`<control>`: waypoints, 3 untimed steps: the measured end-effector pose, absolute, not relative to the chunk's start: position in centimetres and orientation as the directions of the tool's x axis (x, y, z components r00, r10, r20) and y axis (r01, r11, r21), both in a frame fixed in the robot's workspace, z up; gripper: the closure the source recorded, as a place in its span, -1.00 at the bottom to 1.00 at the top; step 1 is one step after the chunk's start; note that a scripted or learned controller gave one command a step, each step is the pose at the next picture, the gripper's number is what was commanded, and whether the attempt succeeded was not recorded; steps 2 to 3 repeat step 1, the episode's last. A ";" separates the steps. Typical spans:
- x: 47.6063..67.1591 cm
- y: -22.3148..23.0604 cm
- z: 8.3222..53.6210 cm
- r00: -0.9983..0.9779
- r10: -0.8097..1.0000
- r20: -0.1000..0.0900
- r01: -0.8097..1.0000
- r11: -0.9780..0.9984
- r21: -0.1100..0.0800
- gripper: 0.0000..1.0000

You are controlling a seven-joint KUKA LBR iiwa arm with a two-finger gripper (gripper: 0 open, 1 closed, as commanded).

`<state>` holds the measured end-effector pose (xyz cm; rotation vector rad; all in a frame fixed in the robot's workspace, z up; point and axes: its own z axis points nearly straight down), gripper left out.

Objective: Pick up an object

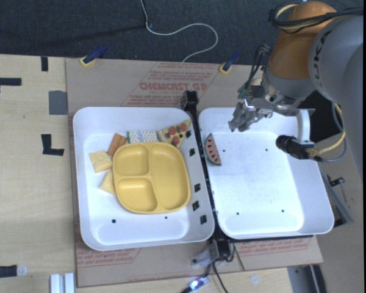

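The grey arm's two-finger gripper (pixel 241 122) is seen above the back edge of the right shallow white bin (pixel 305 215). Whether its jaws are open cannot be told. A small red watermelon-slice toy (pixel 213 149) lies by that bin's left wall.

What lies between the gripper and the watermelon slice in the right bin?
Only bare white floor of the right bin separates the gripper from the watermelon slice, as the camera view shows.

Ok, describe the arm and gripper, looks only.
The arm is a thick, rounded grey body with a glossy orange band above the wrist. Thin cables loop over the orange part and beside the wrist. The gripper is small, dark grey metal, with two narrow fingers.
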<state>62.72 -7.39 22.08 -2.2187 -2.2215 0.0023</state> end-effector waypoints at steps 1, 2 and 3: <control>63.9 -7.8 23.4 -0.003 1.000 0.000 1.000 0.003 0.000 1.00; 63.9 -7.8 23.4 -0.003 1.000 0.000 1.000 0.003 0.000 1.00; 63.9 -7.8 23.4 -0.003 1.000 0.000 1.000 0.003 0.000 1.00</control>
